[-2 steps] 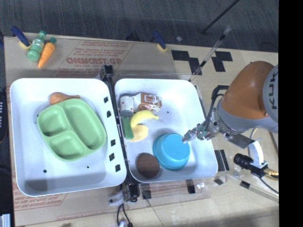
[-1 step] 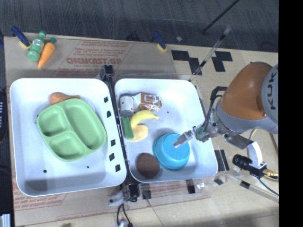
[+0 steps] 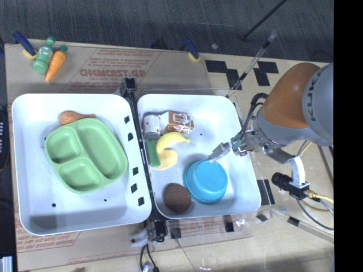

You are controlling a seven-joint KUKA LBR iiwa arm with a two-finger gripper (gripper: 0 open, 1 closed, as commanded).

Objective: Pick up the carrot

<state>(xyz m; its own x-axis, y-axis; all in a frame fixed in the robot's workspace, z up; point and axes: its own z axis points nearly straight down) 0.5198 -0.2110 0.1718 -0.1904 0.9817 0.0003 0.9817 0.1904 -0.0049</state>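
Note:
The carrot (image 3: 55, 64) is small and orange with a green top. It lies on the cardboard bench surface beyond the far left corner of the left bin (image 3: 22, 208), outside both bins. My gripper (image 3: 219, 151) hangs low over the right bin (image 3: 238, 123), just above the far rim of a blue bowl (image 3: 207, 181). That puts it far to the right of the carrot. Nothing shows in the gripper.
A green bottle (image 3: 41, 58) lies touching the carrot's left side. The left bin holds a green divided plate (image 3: 85, 154) and an orange-brown piece (image 3: 71, 117). The right bin also holds a banana (image 3: 170, 141), a brown ball (image 3: 177, 198), a small can (image 3: 151, 123) and a packet (image 3: 180, 120).

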